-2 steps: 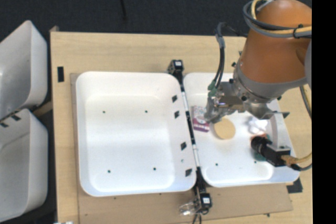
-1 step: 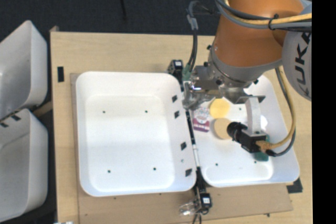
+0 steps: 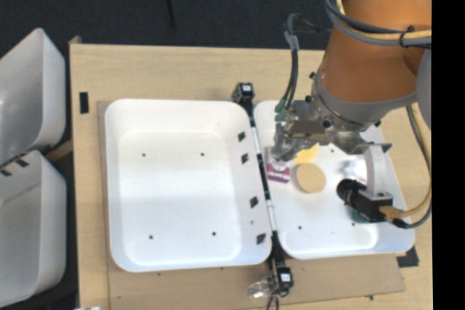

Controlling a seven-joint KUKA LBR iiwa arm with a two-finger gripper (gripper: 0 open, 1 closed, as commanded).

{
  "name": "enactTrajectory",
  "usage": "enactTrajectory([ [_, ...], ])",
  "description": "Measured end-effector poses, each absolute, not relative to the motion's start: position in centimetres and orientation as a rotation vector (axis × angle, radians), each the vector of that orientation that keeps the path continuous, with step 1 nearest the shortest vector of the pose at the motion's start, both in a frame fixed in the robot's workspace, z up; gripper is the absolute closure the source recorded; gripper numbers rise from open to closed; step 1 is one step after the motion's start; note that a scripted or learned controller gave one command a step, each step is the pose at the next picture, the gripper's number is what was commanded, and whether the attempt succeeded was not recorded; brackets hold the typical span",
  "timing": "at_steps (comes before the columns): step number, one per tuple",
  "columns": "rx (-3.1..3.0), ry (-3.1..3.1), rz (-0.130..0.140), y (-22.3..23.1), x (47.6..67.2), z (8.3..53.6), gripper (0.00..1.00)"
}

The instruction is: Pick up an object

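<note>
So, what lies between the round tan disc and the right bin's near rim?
Nothing: in the camera view, bare white bin floor runs from the tan disc to the right bin's near rim.

Beyond the tan disc [image 3: 310, 178], the arm [image 3: 370, 40] hid the right bin's [image 3: 320, 237] far end and half a yellow piece [image 3: 309, 154]; the purple item [image 3: 277, 172] beside the disc was unreadably small.

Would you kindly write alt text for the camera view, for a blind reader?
The grey-and-orange arm's gripper hangs over the right-hand shallow white bin, near a round tan disc, a small purple-and-white item and a yellow piece.
</note>
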State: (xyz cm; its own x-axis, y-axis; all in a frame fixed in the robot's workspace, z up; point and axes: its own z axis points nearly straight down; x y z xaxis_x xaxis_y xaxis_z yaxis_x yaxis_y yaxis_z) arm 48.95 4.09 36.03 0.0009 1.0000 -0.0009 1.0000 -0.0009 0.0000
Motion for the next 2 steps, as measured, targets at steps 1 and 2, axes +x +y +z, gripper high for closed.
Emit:
enactTrajectory([
  [1,2.207,2.228,0.016,10.6,49.3,44.7,1.00],
  [2,2.229,2.224,-0.020,5.4,48.8,26.4,1.00],
])
